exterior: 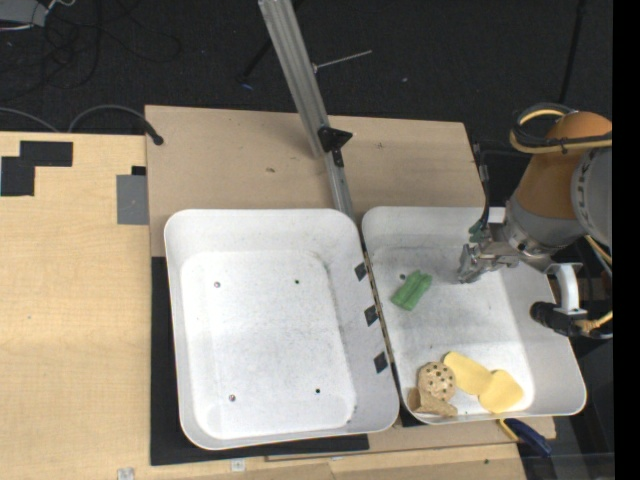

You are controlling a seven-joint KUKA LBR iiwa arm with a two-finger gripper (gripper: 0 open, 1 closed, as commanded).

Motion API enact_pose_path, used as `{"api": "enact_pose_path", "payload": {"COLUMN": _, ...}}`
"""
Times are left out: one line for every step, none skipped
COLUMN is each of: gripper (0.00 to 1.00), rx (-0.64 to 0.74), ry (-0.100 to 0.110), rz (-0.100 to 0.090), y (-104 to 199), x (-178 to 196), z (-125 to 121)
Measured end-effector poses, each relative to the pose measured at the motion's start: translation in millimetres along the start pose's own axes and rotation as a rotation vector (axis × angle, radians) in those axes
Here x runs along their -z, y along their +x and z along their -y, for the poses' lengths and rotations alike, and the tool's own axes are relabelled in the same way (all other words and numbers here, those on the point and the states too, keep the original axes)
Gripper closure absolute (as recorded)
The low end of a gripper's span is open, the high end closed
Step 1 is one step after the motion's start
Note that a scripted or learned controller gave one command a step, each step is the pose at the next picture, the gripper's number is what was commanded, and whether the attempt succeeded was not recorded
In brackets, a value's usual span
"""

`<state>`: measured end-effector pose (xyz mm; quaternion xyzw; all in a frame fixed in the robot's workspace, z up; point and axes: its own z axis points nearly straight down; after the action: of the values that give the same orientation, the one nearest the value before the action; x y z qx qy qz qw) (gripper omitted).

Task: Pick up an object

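A small green block (411, 290) lies in the right bin (455, 230), near its left wall. At the bin's front sit a yellow floppy object (483, 382) and a tan holed piece (434, 384) beside it. My gripper (473, 264) hangs over the right part of that bin, to the right of the green block and apart from it. Nothing shows between its fingers.
The left bin (268, 323) sits next to the right one, joined by black clips (370, 314). A slanted metal rail (303, 93) rises behind the bins. The arm's orange band (552, 168) and cables stand at the right edge.
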<state>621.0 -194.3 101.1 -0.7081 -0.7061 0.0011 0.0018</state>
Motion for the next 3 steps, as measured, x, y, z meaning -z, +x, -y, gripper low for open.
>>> {"api": "enact_pose_path", "payload": {"gripper": 1.0, "rx": 0.004, "ry": -0.008, "rz": 0.002, "y": 0.9, "x": 63.1, "z": -4.6}}
{"api": "enact_pose_path", "payload": {"gripper": 1.0, "rx": 0.004, "ry": -0.007, "rz": 0.002, "y": -4.6, "x": 107.1, "z": -7.3}}
{"api": "enact_pose_path", "payload": {"gripper": 1.0, "rx": 0.005, "ry": -0.007, "rz": 0.002, "y": -6.0, "x": 136.2, "z": -7.5}}
